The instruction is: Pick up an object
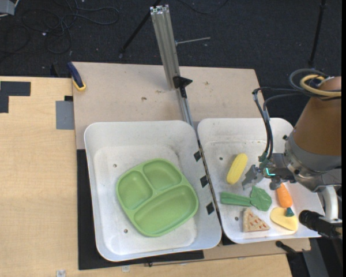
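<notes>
Down at the lower right of the frame, I hang my pincer (255, 176) with fingers spread and nothing in them over the right bin (219, 133), between the yellow corn cob (237, 168) and green leaf toy (260, 198), so I judge a descent and squeeze comes next.

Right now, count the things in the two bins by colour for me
Green: 2, the divided plate and the leafy toy
Yellow: 2, the corn and the yellow wedge
Orange: 1, the carrot
Tan: 1, the pizza slice
Total: 6
</notes>
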Tool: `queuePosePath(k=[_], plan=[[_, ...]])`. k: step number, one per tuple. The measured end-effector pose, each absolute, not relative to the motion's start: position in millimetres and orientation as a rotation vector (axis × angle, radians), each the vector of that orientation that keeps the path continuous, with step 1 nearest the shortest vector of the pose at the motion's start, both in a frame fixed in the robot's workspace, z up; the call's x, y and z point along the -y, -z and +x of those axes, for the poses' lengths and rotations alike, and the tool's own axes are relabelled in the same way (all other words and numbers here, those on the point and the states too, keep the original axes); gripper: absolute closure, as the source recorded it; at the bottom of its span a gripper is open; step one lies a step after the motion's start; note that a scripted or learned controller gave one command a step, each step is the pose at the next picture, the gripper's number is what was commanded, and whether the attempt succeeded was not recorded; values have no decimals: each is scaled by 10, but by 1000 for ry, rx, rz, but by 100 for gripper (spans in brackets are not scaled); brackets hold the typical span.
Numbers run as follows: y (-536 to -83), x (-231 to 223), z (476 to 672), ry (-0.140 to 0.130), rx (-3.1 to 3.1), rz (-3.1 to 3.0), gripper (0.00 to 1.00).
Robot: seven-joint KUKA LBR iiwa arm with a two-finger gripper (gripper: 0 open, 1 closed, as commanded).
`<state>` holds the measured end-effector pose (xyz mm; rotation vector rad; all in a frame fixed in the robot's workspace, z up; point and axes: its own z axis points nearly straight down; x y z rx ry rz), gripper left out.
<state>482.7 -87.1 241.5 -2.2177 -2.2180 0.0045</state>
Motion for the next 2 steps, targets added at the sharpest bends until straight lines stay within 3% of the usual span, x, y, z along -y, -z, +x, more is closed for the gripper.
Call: queuePosePath(k=[1,2], plan=[[-2422,872,4830,-3,2219,-2219,0],[-1838,960,4839,-8,2215,-2218,0]])
